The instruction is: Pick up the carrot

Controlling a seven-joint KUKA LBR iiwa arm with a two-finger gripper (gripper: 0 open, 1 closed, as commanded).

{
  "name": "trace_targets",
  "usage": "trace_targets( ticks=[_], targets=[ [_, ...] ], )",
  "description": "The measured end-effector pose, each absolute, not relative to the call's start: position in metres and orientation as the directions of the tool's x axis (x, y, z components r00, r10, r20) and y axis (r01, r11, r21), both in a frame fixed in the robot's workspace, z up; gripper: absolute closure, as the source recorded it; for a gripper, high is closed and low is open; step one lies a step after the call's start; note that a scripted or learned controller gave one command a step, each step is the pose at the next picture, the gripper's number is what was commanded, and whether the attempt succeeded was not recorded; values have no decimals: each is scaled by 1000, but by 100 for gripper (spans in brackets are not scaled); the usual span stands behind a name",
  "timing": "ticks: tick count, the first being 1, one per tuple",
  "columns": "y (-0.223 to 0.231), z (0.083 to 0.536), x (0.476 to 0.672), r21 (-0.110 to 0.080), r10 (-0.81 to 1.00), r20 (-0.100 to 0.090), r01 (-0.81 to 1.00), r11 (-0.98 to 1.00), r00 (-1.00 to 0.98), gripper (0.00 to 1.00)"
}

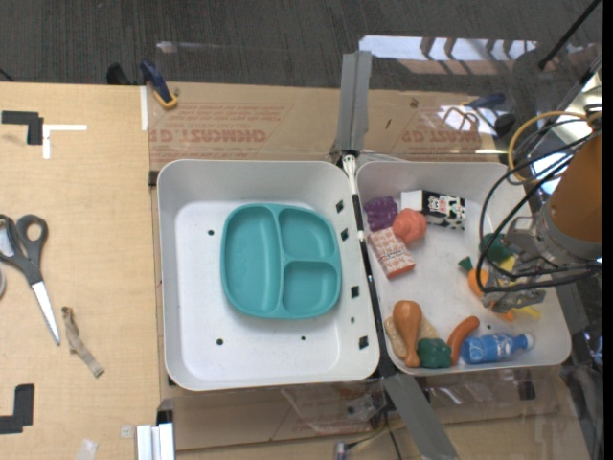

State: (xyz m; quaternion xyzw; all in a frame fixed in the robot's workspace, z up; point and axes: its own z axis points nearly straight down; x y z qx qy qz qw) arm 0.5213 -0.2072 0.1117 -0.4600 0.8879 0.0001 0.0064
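Carrot (462, 333) hemmed: broccoli (434, 353) left, bottle (495, 348) touching below; open floor above.

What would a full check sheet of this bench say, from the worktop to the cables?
Surface: left bin holds a teal divided plate; right bin holds toy food.
Job's things: carrot lies near the front wall, beside a blue bottle.
Clutter: drumstick, purple grapes, pink box, cow-print carton.
Grippers: gripper low over the right bin, fingers unclear.
Cables: black and yellow loops by the arm.
Surroundings: scissors on the wooden bench.
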Motion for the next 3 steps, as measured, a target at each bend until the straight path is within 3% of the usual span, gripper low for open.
trace_targets(
  ticks=[1, 2, 3],
  targets=[
    [-207, 112, 521, -5, -817, -11, -817, 577, -576, 0],
    [-200, 92, 517, 0, -804, -3, -804, 594, -594, 0],
    [-199, 102, 519, -2, -803, -7, -803, 595, -595, 100]
  ],
)
